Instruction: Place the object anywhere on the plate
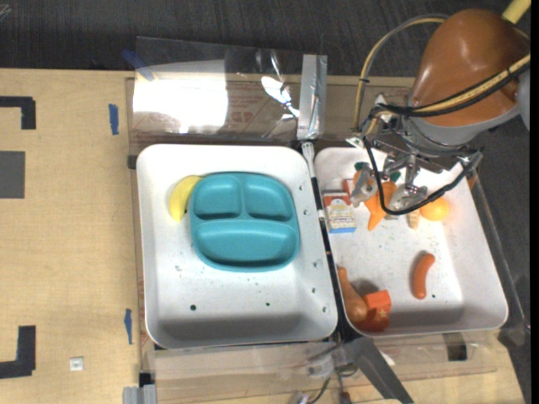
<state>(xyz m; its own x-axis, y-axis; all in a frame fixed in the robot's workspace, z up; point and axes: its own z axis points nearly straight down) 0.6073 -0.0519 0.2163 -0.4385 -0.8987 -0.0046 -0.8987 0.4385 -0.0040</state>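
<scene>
Probably a robotics lab — taped bench (59, 225), white bins (156, 251)

- No words, numbers or brand names can be read anywhere.
- A small carton (339, 212), red and white, lies in the right bin (472, 310) at about nine o'clock, close to the wall shared with the left bin. Its face carries printing, but the marks are too small and blurred to make out.
- The cardboard sheet (244, 108) behind the left bin, at twelve o'clock under a shiny plastic film, shows faint reddish printed lines; glare covers them and no letter can be told.
- A tiny white square (77, 363) on the bench at about seven o'clock may be a tag; nothing on it is legible.
</scene>
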